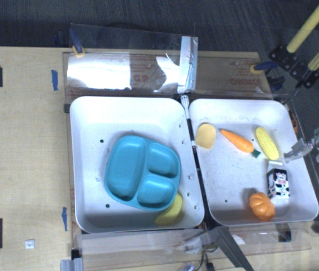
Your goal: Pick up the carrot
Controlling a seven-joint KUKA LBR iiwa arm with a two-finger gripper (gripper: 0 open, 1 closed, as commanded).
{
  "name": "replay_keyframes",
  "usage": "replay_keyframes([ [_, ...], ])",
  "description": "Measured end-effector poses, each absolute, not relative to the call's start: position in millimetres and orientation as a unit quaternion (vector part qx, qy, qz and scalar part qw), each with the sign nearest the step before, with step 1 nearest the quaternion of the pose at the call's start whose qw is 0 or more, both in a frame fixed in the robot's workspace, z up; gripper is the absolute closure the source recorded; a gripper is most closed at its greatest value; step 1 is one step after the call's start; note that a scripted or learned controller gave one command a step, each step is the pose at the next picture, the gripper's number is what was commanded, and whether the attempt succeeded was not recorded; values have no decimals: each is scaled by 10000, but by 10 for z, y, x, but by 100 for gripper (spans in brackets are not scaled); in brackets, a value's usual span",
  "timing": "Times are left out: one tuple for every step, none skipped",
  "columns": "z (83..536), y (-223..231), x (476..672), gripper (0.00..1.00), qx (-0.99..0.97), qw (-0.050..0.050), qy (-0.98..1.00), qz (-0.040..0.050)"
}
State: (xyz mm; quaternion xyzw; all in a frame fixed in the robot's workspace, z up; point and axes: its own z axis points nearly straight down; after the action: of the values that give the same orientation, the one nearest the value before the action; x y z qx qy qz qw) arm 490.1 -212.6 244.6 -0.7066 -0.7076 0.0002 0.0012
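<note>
While the carrot (pixel 237 140) lies in the upper part of the right bin (pixel 232 110), my jaws hang at that bin's right rim, a blurred grey shape just outside the wall. They sit well apart from the carrot, and I cannot tell whether they are spread or pressed together.

The carrot rests flat on the white floor at a slant, its orange tip pointing up-left and its green stub down-right. It lies between a pale yellow round piece (pixel 206 135) on its left and an ear of corn (pixel 267 143) on its right. The stub comes close to the corn, though I cannot tell whether they touch. Lower in the same bin stands a small black-and-white cow-print carton (pixel 279 184), with an orange pumpkin-like toy (pixel 261 205) just beside it.

The left bin (pixel 91 123) holds a blue divided plate (pixel 142 173). A yellow object (pixel 172 210) is tucked under its lower right edge. Both bins sit side by side on the pale wooden desk (pixel 18 151).
</note>
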Motion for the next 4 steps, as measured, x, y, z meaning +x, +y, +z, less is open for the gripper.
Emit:
replay_keyframes([
  [1904, -1613, 5100, 0, -6261, 27, -7797, 4],
  [1750, -1247, 5877, 0, -5909, -8, -8068, -7],
  [968, -1604, 6068, 0, -6809, -10, -7324, -10],
  [1062, -1600, 6071, 100, -6801, -15, -7331, -9],
])
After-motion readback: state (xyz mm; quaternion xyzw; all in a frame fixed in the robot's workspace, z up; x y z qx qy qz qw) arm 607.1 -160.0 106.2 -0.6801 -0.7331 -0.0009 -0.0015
